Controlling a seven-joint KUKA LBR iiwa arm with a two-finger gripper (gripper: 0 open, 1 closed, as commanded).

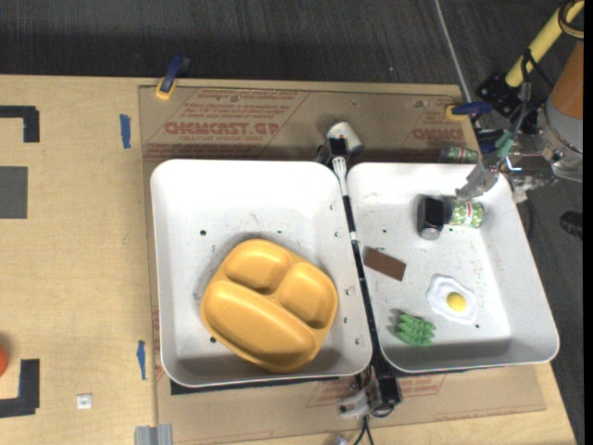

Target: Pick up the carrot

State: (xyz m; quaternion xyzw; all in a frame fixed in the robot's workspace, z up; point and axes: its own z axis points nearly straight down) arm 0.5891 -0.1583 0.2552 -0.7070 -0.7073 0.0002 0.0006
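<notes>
The gripper [480, 182] hangs just beside a can [466, 214] in the right bin [533, 323]; I cannot tell whether it is open or closed. I judge this the approach step. The next move calls for locating the carrot, which I cannot identify.

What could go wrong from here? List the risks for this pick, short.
1. The tool hangs right beside the green-labelled can and the dark cylinder; a descent here would probably hit or grab one of them.
2. I cannot tell which item is the carrot. The orange patch at the view's left edge is cut off, so a wrong pick seems likely.
</notes>
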